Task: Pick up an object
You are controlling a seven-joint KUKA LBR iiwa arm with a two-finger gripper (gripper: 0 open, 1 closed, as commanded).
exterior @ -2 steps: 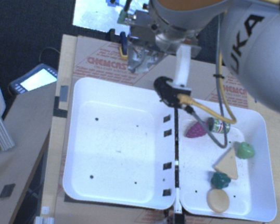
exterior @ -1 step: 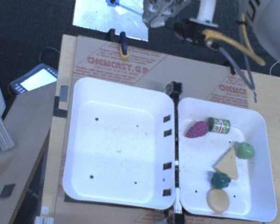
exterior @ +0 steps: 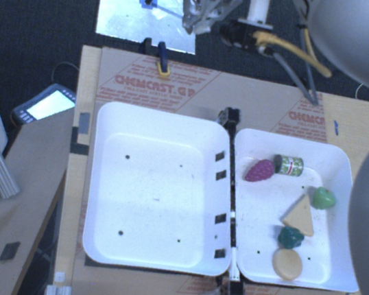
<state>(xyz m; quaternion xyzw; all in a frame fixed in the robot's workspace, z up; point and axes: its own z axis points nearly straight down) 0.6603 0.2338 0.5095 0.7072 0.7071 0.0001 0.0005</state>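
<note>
Camera view from above the bench gives us two white bins side by side on a brown board: the left bin (exterior: 153,190) and the right bin (exterior: 321,273). The objects we could pick all lie in the right bin. A magenta berry-shaped piece (exterior: 260,170) sits near the bin's upper left corner, with a small green-labelled can (exterior: 288,166) on its side just beside it to the right. Lower down, along the right half, we see a green apple-like ball (exterior: 324,198), a tan wedge (exterior: 301,216) just below and left of it, a dark teal lump (exterior: 290,237) touching the wedge's lower end, and a pale yellow round piece (exterior: 287,264) just under that. The gripper (exterior: 205,9) hangs at the top of the frame, above a shiny metal sheet (exterior: 134,3) beyond the bins, well apart from every object and nearer the left bin's far side. Its metal fingers point downward with nothing between them that we can make out; we cannot tell how wide they stand. The grey arm (exterior: 368,40) fills the upper right corner.
</note>
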